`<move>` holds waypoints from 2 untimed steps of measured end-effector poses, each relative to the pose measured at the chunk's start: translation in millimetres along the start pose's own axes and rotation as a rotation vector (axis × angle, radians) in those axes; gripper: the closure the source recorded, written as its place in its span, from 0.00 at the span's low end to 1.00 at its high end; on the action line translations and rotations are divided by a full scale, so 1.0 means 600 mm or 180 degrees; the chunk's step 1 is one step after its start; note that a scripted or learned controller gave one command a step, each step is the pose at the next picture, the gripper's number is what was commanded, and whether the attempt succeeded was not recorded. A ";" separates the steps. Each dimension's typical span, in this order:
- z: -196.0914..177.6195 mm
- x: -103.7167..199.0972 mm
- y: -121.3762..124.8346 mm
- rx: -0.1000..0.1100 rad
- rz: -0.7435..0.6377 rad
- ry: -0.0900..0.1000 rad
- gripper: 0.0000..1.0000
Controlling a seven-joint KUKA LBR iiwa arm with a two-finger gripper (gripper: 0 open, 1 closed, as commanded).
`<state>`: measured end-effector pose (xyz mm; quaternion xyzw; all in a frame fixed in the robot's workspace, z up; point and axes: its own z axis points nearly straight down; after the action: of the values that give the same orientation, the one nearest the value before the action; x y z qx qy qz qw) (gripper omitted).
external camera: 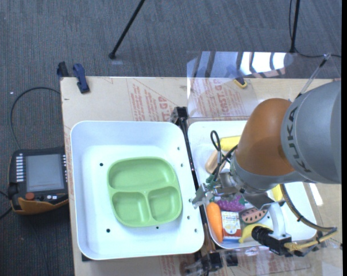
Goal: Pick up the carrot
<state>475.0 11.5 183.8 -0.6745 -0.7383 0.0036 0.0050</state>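
The orange carrot (215,221) lies along the left wall of the right bin (199,132), near its front corner, pointing toward the front edge. My gripper (207,193) hangs just above the carrot's upper end, close to the wall between the two bins. The grey arm with its orange band covers much of the right bin behind it. The carrot still rests in the bin.
Purple grapes (231,203), a small printed pack (231,222), a watermelon slice (255,215) and a banana (251,232) crowd the carrot's right side. A yellow item (227,143) sits further back. The left bin (87,171) holds a green divided plate (143,190).
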 end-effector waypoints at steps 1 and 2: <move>0.068 -0.052 0.001 -0.0016 -0.0123 0.0090 0.00; 0.055 -0.015 0.005 0.0030 -0.0181 0.0219 1.00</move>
<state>478.4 2.6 150.7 -0.6529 -0.7565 -0.0163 0.0338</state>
